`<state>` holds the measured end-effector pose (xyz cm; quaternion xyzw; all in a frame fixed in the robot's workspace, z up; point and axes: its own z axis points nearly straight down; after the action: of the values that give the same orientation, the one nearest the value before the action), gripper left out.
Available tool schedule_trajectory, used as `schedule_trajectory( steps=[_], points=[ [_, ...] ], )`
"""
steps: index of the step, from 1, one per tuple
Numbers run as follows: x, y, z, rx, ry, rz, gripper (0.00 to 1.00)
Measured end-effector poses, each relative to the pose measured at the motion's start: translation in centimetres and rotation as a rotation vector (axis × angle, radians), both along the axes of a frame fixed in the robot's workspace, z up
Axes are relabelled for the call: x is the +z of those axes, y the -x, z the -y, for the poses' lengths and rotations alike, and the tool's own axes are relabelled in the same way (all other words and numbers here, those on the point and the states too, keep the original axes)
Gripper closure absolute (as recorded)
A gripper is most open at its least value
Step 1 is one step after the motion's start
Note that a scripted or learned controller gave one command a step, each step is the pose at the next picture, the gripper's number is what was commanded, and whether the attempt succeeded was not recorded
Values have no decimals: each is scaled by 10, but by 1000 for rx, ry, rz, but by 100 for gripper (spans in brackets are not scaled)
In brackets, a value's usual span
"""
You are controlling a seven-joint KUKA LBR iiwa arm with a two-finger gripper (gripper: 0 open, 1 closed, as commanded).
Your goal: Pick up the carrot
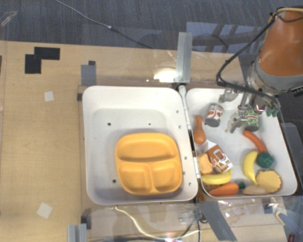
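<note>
Camera view: carrot [224, 189] partly under banana [216, 178]; pincer [241, 119] perhaps open.

— Any room in the right bin [288, 158]?
— Its middle floor is open. The near edge is crowded: bananas [217, 178], a carrot [223, 189], and what may be a lemon [269, 180].
— The left bin [98, 135]?
— The yellow tray [149, 163] takes its near half.
</note>
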<state>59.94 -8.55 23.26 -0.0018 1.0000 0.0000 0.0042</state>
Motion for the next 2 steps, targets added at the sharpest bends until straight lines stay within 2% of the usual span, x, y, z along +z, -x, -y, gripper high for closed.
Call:
schedule_trajectory(
  steps=[1, 2],
  points=[
    [-120, 39, 37, -120, 4, 22, 0],
    [-143, 54, 117, -320, 0, 6, 0]
  ],
)
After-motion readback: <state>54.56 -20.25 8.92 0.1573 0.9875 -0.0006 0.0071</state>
